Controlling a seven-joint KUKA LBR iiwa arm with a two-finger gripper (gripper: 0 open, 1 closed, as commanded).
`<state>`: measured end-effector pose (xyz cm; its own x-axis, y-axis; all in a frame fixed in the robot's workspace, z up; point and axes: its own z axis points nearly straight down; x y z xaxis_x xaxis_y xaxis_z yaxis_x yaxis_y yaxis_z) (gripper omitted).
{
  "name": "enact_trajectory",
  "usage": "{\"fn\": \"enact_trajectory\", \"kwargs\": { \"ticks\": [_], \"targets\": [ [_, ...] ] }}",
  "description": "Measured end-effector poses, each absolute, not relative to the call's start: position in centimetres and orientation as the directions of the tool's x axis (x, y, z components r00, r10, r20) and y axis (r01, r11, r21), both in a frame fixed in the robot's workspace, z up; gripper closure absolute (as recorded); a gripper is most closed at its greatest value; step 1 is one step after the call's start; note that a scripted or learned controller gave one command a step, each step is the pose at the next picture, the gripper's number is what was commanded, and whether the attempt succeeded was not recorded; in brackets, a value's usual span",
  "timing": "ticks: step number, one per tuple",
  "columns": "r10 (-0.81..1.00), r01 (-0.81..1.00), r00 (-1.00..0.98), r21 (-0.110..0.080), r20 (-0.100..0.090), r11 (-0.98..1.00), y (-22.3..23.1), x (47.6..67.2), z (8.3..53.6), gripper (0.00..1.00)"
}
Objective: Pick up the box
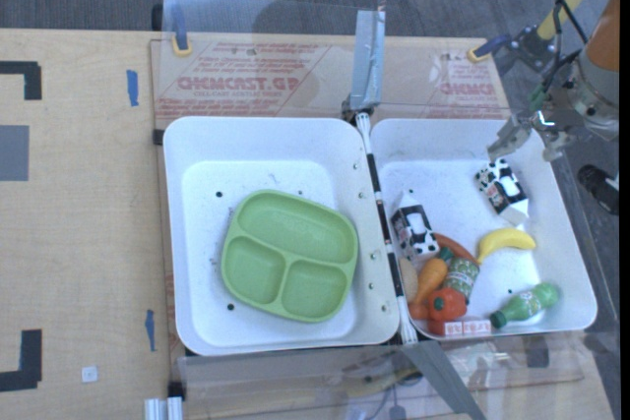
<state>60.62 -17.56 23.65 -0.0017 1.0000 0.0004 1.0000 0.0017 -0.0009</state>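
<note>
A wooden bench stands on grey carpet, with two shallow white bins side by side and clear plastic shields rising behind them. The left bin holds a green divided plate. The right bin holds the clutter: two small cartons printed in black and white cow patches, a banana, a carrot, a red tomato-like toy and a green bottle. One carton, the box nearest the arm, lies in the upper right part of the bin, apart from the other things. The second box lies near the bin's left wall, just beside the carrot and the pile at the bottom. Either one looks light, a small stiff-sided carton with a glossy skin that may slip, and thin walls that could dent under a hard squeeze. The fair hold is probably across its two narrow faces, mid-length, and the isolated carton offers clear room for the fingers on both sides. The gripper hangs over the bin's upper right corner, just above and to the right of that carton, with two grey fingers splayed apart. It appears open, nothing lies between the fingers, and it does not seem to touch the box.
</note>
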Motion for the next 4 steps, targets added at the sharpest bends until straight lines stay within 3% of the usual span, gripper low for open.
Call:
{"fn": "enact_trajectory", "kwargs": {
  "ticks": [1, 2, 3, 4],
  "targets": [
    [0.986, 0.986, 0.165, 0.008, 0.001, -0.165, -10.3, 66.9, 8.8, 0.00],
    [0.983, 0.983, 0.182, 0.002, 0.001, -0.182, -10.2, 60.5, 8.7, 0.00],
    [0.988, 0.988, 0.153, 0.001, 0.000, -0.153, -10.8, 66.7, 8.5, 0.00],
    [0.933, 0.933, 0.359, 0.000, -0.001, -0.359, -14.8, 58.5, 8.6, 0.00]
  ]
}}
